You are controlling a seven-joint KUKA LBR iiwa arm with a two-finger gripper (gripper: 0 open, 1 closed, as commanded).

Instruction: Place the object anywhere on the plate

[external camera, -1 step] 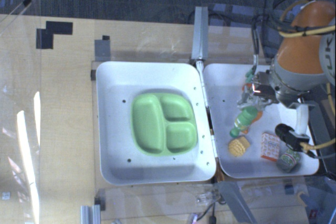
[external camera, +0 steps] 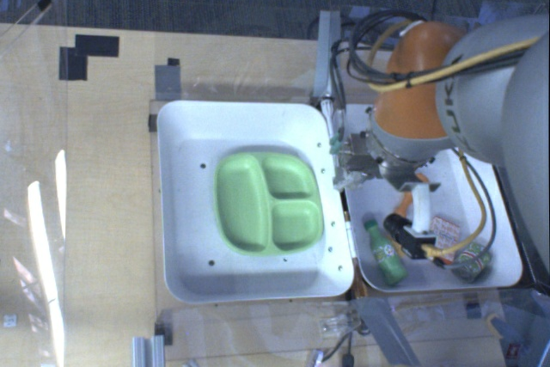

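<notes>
Your gripper (external camera: pixel 351 166) hangs over the wall where the two bins meet; you cannot tell whether it is wide or narrow. The green bottle (external camera: pixel 384 252) lies near it, toward the view's bottom, in the right bin (external camera: pixel 505 223), with a red-and-white packet (external camera: pixel 445 229) and a dark green can (external camera: pixel 471 264) farther off. Just beside the gripper, on the view's left, the green plate (external camera: pixel 268 202) sits in the left bin (external camera: pixel 189 185).
</notes>
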